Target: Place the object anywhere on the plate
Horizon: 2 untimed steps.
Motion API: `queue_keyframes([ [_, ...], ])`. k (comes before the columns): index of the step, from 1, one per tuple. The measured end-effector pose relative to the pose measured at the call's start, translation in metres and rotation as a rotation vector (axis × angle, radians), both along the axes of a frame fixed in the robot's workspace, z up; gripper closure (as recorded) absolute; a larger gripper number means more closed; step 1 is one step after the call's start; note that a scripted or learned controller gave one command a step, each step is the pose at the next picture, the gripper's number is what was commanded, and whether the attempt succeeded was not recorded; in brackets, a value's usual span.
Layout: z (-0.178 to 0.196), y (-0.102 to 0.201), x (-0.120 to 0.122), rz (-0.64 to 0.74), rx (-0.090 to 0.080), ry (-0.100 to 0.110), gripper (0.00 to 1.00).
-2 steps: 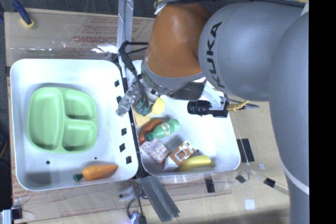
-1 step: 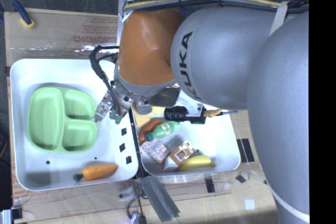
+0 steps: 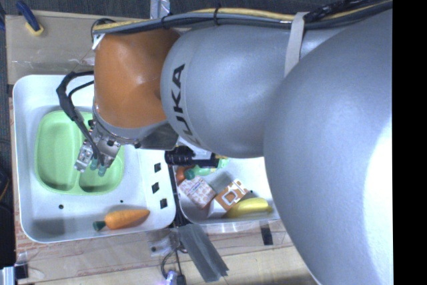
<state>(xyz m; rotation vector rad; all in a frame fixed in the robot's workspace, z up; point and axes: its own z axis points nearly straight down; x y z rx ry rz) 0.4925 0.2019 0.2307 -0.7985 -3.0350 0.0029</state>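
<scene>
The end effector (image 3: 93, 160) hangs over the right part of the light green, rounded plastic plate (image 3: 57, 147); whether it is apart, together or clamped on something cannot be told here. The grey arm with its orange band (image 3: 130, 80) covers much of the desk. The plate lies in the left shallow white bin (image 3: 27, 223). An orange plastic carrot (image 3: 123, 217) lies below the plate, near that bin's front wall. Right of the plate, the second bin holds a yellow banana-like toy (image 3: 248, 206) and a chequered block (image 3: 196, 191).
</scene>
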Motion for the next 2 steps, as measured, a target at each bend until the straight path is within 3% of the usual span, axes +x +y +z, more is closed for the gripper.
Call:
queue_keyframes([
  [1,-0.0139,-0.0049,-0.0165,0.009,0.0,-0.002,1.0],
  [2,-0.0139,-0.0049,-0.0165,0.009,0.0,-0.002,0.0],
])
